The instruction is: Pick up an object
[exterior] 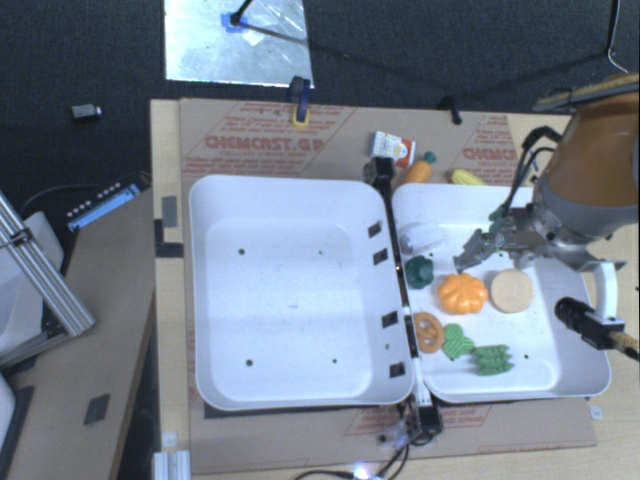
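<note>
Hanging over the right bin [575, 368], the pincer [478, 248] points left, just above the pumpkin [461, 293]. I cannot tell how it is set, and nothing shows in its grip. The orange pumpkin sits in the middle of this bin. A round tan cookie [511, 291] lies right beside it. A small dark green thing [419, 271] is to its left, near the bin wall. Closer to the front lie a pretzel [428, 332] and some green leaves [480, 353]. The left bin [290, 298] is next door. Both bins sit on the counter [260, 140].
</note>
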